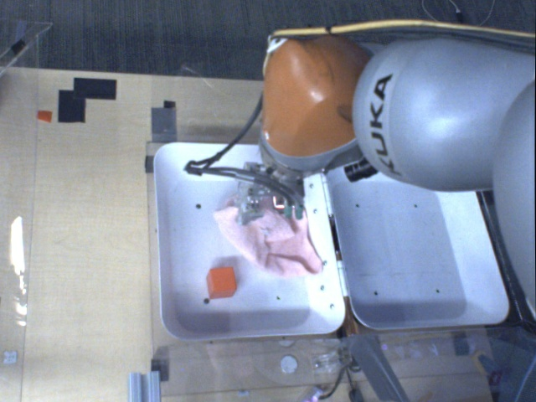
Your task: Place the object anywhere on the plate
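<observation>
- Nearest you, the arm enters from the right, its orange band directly above the gripper.
- Below that, you find the gripper low over the left bin; its opening cannot be judged from this angle.
- Pink cloth lies crumpled just under and beside the gripper, apparently touching it.
- Orange block rests on the bin floor, apart from the gripper, off past the cloth's edge.
- Right bin sits beside the gripper, under the arm.
</observation>
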### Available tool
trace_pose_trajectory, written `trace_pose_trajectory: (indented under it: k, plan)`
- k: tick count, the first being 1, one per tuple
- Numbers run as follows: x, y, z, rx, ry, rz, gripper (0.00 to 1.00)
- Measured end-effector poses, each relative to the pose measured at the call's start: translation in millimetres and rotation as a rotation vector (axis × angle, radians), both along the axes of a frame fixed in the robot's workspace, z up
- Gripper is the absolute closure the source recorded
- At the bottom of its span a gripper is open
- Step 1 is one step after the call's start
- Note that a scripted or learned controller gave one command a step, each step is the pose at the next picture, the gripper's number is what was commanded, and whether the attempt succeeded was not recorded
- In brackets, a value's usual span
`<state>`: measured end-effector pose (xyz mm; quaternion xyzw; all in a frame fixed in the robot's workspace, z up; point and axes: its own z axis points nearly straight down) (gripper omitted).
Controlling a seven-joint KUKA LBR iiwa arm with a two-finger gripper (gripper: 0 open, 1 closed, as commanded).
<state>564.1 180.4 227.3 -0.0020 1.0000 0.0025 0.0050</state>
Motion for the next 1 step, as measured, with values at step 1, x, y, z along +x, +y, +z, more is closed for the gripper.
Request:
trace_pose_trajectory:
  k: [1]
  plan:
    - [0.1,-0.1,0.2,0.0,0.0,0.0,0.0]
